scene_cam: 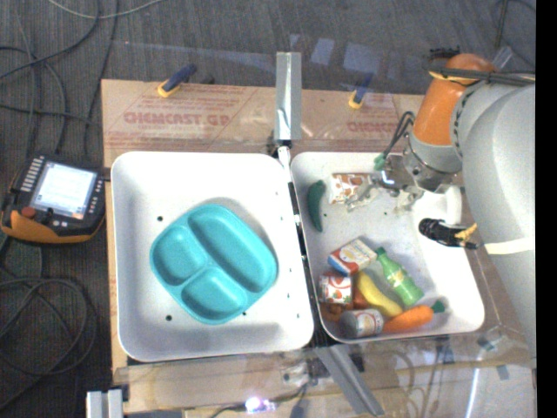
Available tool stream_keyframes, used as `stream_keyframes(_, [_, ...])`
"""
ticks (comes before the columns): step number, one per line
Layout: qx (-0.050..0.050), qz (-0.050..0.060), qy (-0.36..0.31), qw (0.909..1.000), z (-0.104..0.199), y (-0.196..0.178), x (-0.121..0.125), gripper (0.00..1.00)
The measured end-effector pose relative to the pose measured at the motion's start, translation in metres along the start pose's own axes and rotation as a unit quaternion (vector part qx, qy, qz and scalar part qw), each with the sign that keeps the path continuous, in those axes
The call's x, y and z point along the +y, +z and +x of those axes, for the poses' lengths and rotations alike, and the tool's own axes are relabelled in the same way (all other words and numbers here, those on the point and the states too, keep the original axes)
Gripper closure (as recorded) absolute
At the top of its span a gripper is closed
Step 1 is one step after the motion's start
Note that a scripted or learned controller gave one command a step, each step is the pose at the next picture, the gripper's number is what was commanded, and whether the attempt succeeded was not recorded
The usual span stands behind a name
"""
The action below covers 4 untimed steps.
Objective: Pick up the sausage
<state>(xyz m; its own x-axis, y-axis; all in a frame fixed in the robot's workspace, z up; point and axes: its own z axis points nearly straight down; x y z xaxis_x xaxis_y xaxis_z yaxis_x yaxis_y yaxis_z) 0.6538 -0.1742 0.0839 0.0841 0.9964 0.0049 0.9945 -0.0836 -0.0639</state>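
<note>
We count two white bins: the left bin carries one teal tray, the right bin a heap of toy food. The gripper hangs over its top, grip unreadable. We cannot pick out the sausage among that clutter.

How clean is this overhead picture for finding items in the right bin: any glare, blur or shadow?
Camera view: even lighting, soft shadows only; the white right bin looks bright, slightly washed out; the clustered items near its front edge are small and soft, so labels are unreadable; the gripper is slightly blurred.
</note>
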Motion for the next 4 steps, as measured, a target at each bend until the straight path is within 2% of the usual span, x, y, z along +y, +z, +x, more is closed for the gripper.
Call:
stream_keyframes(1, [-0.004,0.023,0.182,0.983,0.015,0.002,-0.008,0.0])
stream_keyframes(2, [-0.006,0.039,0.33,0.9432,0.029,0.008,-0.015,0.0])
stream_keyframes(3, [-0.006,0.016,0.484,0.8747,0.045,0.006,-0.016,0.0])
stream_keyframes(4, [-0.004,0.011,0.575,0.8179,0.054,0.006,-0.016,0.0])
